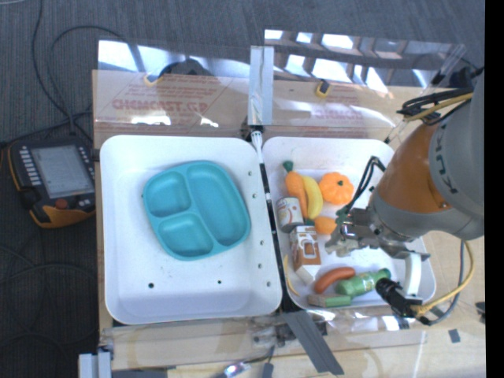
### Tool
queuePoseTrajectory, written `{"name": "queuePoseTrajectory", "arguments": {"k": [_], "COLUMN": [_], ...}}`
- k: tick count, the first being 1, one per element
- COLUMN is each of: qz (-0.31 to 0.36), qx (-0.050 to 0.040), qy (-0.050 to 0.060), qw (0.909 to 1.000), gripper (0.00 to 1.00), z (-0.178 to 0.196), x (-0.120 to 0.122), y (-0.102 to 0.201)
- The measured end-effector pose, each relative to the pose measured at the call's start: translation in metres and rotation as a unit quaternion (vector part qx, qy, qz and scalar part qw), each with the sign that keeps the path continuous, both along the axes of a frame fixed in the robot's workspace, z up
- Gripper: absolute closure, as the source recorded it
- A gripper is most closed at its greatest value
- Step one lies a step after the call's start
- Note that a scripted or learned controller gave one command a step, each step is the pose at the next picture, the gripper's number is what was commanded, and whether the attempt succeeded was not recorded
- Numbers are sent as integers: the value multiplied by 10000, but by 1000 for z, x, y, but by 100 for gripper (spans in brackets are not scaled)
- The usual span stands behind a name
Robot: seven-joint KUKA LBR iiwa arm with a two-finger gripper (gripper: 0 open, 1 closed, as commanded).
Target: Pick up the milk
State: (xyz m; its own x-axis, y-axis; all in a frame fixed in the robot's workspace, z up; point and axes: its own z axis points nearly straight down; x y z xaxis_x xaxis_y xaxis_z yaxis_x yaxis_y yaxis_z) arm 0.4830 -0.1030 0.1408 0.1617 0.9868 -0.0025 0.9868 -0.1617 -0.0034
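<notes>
A small milk carton [305, 252] lies in the right bin [277, 211], close to its left wall, its long axis running near-to-far and leaning slightly toward the far left. Which end is its top is not clear from above. Just beyond its far end sits a small can [288, 210], and a little orange piece [324, 225] rests just to the carton's right.

The same bin holds a carrot [295, 189] and a banana [313, 195] side by side, an orange, pumpkin-like fruit [337, 188] to their right, a sausage [334, 277] just near of the carton, a green bottle-like item [361, 283] and a green pod [337, 299] along the near wall.

The arm's gripper [343, 239] hangs over the right bin, just right of the carton; whether the pincer is open or closed cannot be told.

The left bin [126, 282] contains a teal divided plate [197, 208] with three compartments. A control pendant [49, 178] lies on the floor to the far left.
</notes>
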Motion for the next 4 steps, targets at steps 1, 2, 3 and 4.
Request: {"name": "queuePoseTrajectory", "arguments": {"k": [1,2,3,4], "qz": [-2917,-3987,-5118,-5675], "qx": [28,-22,-22,-28], "qy": [-33,-6,13,-11], "qw": [9565,9171,8591,8234], "gripper": [100,100,100,100], "z": [-51,112,1,139], "x": [3,0,-1,0], "y": [-3,-63,-3,-26]}}
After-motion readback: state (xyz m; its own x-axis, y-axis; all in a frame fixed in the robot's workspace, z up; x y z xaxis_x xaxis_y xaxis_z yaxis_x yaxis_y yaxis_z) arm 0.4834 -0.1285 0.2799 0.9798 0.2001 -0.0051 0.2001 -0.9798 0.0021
